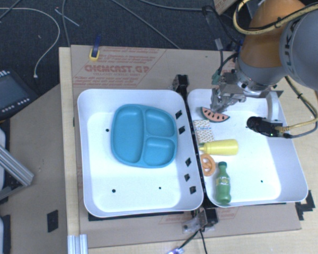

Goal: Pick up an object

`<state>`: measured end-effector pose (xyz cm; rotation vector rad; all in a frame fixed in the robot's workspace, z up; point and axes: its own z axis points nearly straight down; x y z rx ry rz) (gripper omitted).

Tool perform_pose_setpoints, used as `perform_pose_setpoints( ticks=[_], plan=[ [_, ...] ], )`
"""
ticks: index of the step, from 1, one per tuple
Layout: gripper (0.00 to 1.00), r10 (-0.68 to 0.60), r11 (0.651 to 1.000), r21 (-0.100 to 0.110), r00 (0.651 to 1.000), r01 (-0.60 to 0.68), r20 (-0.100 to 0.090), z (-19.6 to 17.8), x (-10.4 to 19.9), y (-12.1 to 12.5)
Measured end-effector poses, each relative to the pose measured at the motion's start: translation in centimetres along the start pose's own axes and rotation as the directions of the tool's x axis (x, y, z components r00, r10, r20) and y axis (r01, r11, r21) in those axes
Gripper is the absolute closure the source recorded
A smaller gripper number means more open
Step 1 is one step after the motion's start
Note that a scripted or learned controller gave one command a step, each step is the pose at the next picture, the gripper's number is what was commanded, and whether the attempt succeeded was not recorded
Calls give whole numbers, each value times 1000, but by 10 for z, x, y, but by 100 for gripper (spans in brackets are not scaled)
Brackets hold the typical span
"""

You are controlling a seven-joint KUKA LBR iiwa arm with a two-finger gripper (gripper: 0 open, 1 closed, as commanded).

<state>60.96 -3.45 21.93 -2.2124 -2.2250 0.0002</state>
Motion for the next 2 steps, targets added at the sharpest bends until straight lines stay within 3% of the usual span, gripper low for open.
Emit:
perform_pose_setpoints(
  ticks=[2],
  plan=[
    [100,0,1000,2,1000,0,0,15,107,-36]
  ],
)
